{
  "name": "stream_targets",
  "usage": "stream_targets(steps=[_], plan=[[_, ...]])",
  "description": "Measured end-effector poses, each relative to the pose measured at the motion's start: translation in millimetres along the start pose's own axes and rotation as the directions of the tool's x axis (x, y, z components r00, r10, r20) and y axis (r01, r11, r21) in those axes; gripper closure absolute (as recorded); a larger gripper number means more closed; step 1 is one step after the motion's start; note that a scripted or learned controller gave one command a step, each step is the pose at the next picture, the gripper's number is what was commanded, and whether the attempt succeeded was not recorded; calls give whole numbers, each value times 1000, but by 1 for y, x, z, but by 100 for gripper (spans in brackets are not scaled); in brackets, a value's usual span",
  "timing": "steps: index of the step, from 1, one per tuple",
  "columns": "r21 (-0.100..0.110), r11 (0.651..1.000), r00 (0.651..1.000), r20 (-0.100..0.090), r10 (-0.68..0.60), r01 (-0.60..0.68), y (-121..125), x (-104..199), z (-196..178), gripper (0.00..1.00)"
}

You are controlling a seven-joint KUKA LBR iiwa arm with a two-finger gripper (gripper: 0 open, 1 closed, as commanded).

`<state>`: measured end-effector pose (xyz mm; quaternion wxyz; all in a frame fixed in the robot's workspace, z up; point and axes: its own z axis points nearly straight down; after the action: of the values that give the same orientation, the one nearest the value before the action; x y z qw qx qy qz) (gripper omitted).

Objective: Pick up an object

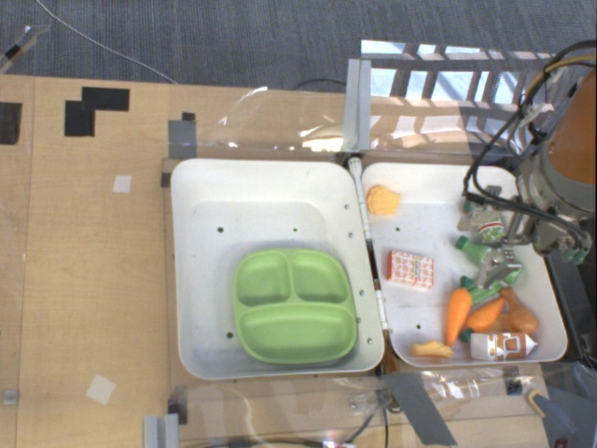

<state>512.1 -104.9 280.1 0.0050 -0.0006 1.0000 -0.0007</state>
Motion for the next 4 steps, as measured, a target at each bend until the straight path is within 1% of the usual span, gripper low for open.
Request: stream_targets(steps=[1,2,3,4], plan=[[-3,964,964,-5,-265,265,-27,-3,107,0],[8,961,961,18,-276,275,-27,-2,172,0],[13,963,963,34,-268,268,-55,4,179,0],[24,961,960,55,-276,275,-54,-3,164,100]])
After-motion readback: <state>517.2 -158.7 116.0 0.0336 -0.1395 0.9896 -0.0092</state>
